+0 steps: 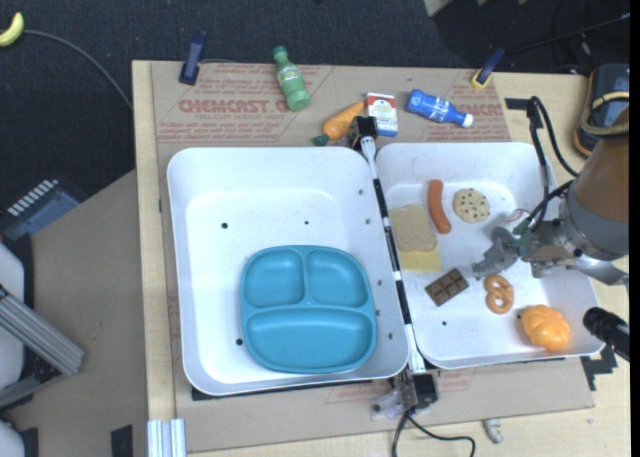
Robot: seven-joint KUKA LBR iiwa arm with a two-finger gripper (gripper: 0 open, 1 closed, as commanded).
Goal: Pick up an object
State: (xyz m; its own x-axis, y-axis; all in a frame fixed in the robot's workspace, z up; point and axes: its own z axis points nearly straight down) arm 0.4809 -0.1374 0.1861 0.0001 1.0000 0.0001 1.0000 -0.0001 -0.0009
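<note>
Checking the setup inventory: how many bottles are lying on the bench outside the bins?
2. A green bottle lies on the bench behind the left bin; a blue bottle lies behind the right bin. Nothing seems to hide others.

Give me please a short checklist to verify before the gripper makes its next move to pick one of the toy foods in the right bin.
1. Gripper is over the right bin: ok.
2. Nothing seen between its fingers: ok.
3. Fingers open enough to grasp: cannot tell.
4. Nearest target, the pretzel, lies just below the gripper, apart from the chocolate piece: ok.
5. Orange fruit sits close to the pretzel and may get bumped: not ok.
6. Blue plate is in the left bin, out of the path: ok.
</note>
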